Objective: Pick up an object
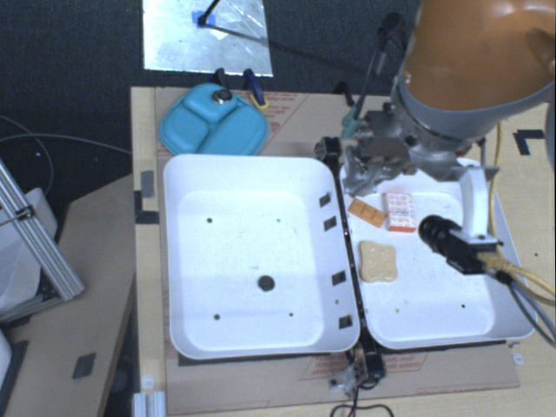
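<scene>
Grey arm (473, 50) with orange band reaches in from right; claw (363, 174) low, pointing down.

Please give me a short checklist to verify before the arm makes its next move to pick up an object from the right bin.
1. Objects lie in the right bin: orange wafer, red-and-white packet, beige slice. Ok.
2. Objects apart from each other: wafer and packet lie close, slice apart. Ok.
3. Claw is over the right bin's far left corner. Ok.
4. Claw is above a chosen object: cannot tell.
5. Claw holds nothing yet: cannot tell.
</scene>
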`<action>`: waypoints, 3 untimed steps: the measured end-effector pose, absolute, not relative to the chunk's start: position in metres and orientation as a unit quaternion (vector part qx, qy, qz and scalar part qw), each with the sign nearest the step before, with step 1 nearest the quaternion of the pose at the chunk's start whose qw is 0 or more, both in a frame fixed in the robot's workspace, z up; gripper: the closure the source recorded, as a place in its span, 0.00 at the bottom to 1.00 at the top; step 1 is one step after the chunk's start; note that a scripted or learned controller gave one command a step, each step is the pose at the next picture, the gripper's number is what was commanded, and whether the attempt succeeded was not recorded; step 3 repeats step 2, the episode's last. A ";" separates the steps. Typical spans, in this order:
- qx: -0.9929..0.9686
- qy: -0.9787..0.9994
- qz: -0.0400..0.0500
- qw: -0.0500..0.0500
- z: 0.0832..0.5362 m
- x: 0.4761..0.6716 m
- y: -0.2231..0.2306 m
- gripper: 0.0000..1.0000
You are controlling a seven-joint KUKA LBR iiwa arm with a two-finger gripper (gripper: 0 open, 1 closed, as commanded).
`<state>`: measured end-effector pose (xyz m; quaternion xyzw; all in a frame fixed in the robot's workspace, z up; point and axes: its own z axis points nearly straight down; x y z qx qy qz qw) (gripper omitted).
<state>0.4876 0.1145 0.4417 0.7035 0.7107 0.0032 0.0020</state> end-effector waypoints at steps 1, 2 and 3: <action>0.705 0.709 0.000 -0.001 0.397 0.489 0.134 1.00; 0.706 0.708 0.009 0.006 0.544 0.512 0.112 1.00; 0.706 0.708 0.009 0.006 0.544 0.512 0.112 1.00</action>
